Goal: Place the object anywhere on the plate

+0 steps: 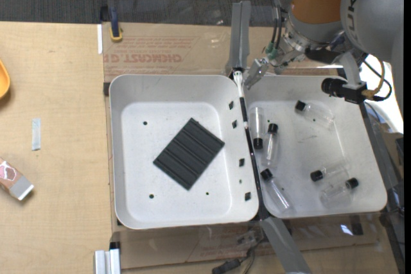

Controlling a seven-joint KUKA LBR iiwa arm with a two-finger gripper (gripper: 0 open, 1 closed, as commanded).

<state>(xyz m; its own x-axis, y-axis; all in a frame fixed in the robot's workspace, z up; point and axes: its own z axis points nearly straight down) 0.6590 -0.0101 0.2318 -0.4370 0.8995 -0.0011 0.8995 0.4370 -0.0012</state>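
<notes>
A dark grey ridged plate (189, 153) lies flat and turned at an angle in the middle of the left white bin (128, 99). The right bin (366, 157) holds several clear plastic vials with black caps: two side by side near its left wall (264, 137), one at the back (309, 110), two at the front right (334, 179), and one at the front left (273, 188). My gripper (254, 74) hangs over the back left corner of the right bin, just by the divider, above and apart from the vials. Nothing shows in it.
The raised seam between the bins (244, 131) carries small black clips. On the cardboard bench to the left lie a small grey strip (36, 135), a pink and white item (14, 180) and an orange edge (3, 83). A blue clamp (114, 29) stands behind the left bin.
</notes>
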